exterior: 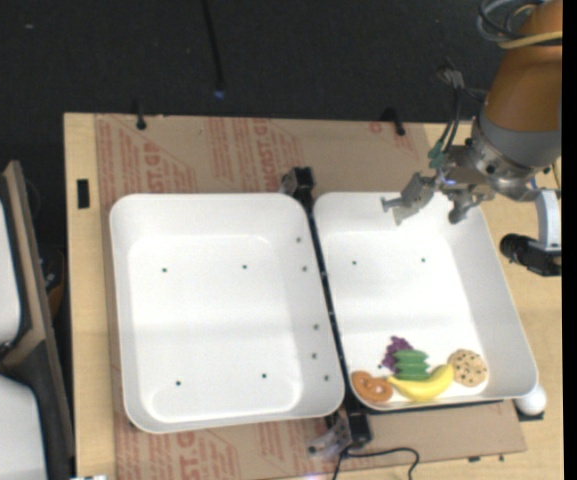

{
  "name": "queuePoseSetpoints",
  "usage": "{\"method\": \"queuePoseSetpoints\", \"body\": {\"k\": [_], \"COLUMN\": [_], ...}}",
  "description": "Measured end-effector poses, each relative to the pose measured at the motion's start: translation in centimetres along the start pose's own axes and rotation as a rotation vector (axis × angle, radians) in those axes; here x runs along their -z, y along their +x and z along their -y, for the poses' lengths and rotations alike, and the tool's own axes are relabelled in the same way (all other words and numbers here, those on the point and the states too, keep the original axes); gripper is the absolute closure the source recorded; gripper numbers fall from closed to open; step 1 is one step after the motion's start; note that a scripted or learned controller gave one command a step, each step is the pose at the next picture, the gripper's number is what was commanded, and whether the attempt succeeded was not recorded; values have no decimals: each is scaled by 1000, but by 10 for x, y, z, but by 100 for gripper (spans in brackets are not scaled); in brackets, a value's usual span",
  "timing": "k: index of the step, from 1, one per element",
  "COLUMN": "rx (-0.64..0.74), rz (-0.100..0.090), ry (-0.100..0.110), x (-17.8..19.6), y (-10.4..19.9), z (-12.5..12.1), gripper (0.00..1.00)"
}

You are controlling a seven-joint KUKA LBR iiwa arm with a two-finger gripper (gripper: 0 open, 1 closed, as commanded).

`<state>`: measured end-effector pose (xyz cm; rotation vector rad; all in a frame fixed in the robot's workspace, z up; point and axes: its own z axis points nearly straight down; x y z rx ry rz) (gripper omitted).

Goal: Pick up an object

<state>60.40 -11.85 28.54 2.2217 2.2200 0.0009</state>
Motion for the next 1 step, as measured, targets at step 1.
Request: {"method": "queuePoseSetpoints", "body": {"k": [1], "rx": [-8], "rz": [-1], "ry": [5], "x": [-56], "y": [-97], "z": [73], "gripper": [0]}}
